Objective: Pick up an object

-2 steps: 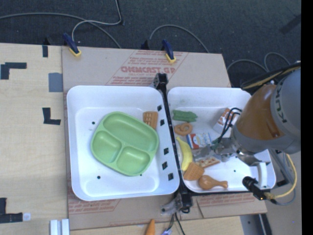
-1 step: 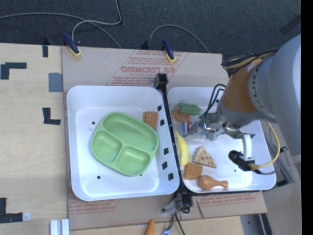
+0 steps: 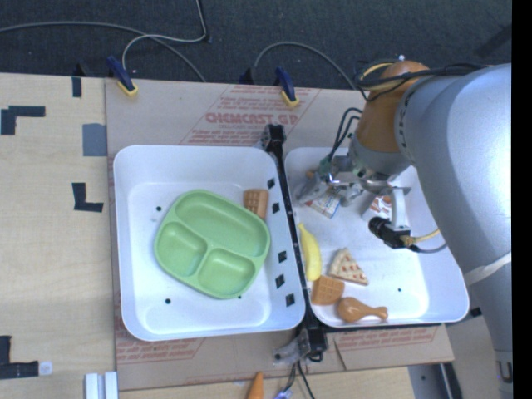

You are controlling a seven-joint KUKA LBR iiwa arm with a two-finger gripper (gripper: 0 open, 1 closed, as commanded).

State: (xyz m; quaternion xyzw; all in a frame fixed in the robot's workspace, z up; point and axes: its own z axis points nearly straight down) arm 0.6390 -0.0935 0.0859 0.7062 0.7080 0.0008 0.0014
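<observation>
In the left bin [image 3: 133, 248] sits a green divided plate [image 3: 212, 243] with a small waffle piece [image 3: 256, 200] at its upper right edge. Right of the divider lie a banana [image 3: 311, 252], a pizza slice [image 3: 347, 268] and a drumstick [image 3: 360, 311] — none lifted yet. The gripper [image 3: 337, 185] is low at the right bin's [image 3: 445, 293] top, its fingers too cluttered to read — the pick looks undone.

The grey arm [image 3: 465, 165] enters from the right and fills much of that side, its broad body sloping toward the far part of the right half. The orange band [image 3: 384, 115] sits above the wrist, curving to the left. Below it the gripper [image 3: 332, 191] points down and left, its metal parts clustered low.
</observation>
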